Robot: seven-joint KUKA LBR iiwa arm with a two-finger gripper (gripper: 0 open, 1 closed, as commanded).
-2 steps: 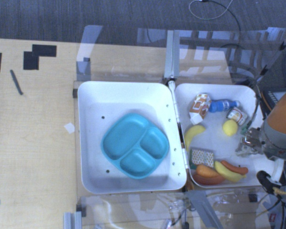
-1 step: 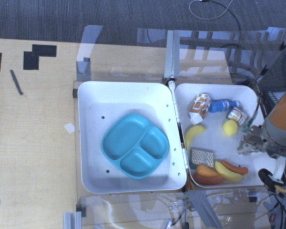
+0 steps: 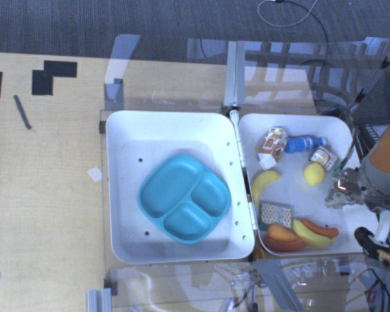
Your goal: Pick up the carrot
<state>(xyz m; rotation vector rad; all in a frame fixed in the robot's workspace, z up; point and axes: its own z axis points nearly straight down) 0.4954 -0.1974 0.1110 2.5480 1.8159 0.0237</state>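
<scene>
Camera view looks down on a pale tabletop [image 3: 45, 207] carrying two white bins side by side. The left bin [image 3: 127, 174] holds one blue divided plate [image 3: 185, 198]. The right bin [image 3: 351, 142] holds the clutter: a banana [image 3: 264, 182] by the divider, a second banana [image 3: 312, 234] low down, a checkered sponge [image 3: 276, 213], a blue bottle [image 3: 305, 143], an orange-and-white packet [image 3: 273, 142], a lemon [image 3: 314, 173] and a small can [image 3: 323, 156]. The carrot [image 3: 283, 237] lies at the right bin's near edge, just beside the second banana. The claw [image 3: 341, 188] hangs at that bin's right rim, well apart from the carrot, gripping nothing; how far it is open I cannot tell. The approach looks unfinished: it must travel left and toward the near edge, then descend without catching the banana.
</scene>
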